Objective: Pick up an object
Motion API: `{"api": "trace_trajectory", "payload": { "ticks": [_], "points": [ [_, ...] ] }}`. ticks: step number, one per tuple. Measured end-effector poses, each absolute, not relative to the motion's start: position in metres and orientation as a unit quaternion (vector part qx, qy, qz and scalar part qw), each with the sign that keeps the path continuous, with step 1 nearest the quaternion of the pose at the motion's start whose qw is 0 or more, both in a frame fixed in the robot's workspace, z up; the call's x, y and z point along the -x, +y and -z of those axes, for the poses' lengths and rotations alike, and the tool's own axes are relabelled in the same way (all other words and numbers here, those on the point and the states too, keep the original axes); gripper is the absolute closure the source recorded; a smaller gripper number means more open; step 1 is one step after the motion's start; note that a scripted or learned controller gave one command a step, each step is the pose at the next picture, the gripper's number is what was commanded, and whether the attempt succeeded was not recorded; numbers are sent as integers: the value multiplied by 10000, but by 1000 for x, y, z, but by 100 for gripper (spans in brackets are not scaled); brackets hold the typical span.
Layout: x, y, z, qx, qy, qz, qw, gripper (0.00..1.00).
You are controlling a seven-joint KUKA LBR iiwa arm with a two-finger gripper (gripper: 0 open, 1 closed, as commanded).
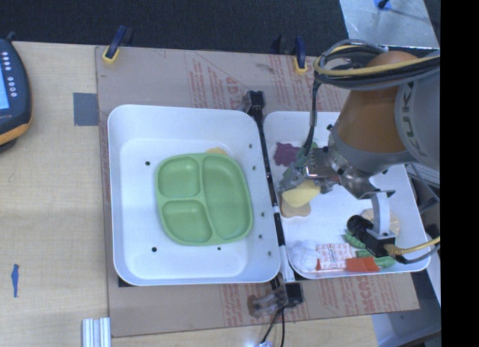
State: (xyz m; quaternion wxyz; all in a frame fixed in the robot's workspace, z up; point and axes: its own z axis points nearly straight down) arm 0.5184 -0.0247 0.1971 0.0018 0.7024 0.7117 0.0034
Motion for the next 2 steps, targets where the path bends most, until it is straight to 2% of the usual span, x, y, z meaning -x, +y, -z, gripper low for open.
{"api": "trace_trajectory", "payload": {
  "ticks": [1,2],
  "points": [
    [-515,-7,-206,-7048,7094,4,-8,100],
    [-549,44,-191,-7034,7108,3,-10,100]
  ]
}}
